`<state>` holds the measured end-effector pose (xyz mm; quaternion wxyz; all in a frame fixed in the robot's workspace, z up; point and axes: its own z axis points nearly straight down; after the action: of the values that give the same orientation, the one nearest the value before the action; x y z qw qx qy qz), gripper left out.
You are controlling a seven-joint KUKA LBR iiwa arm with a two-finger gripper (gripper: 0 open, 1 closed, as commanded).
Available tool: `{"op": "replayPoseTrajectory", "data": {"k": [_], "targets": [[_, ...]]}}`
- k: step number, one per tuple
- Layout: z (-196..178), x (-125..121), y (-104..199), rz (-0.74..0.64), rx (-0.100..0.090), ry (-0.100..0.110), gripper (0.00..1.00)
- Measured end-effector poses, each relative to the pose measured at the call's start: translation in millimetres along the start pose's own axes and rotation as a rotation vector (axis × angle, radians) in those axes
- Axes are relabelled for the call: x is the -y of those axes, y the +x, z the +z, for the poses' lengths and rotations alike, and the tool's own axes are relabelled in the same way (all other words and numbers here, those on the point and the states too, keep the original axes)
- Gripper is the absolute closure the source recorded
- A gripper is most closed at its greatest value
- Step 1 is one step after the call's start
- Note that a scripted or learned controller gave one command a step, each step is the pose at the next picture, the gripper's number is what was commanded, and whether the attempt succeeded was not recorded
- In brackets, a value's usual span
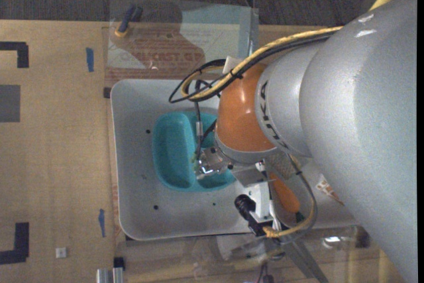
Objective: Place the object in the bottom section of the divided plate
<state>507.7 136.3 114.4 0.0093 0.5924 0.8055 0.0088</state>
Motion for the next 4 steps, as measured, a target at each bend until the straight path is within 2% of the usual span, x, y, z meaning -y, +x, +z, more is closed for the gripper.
{"op": "replayPoseTrajectory", "data": {"k": [1,2,3,4], "targets": [[17,24,-18,-0.117,-0.004,-0.014,1.00],[-22,-61,30,-0.263,-0.006,0.020,1.00],[-24,9,29,-0.491,-0.012,0.025,1.00],[19,2,65,-0.296,-0.007,-0.004,1.00]]}}
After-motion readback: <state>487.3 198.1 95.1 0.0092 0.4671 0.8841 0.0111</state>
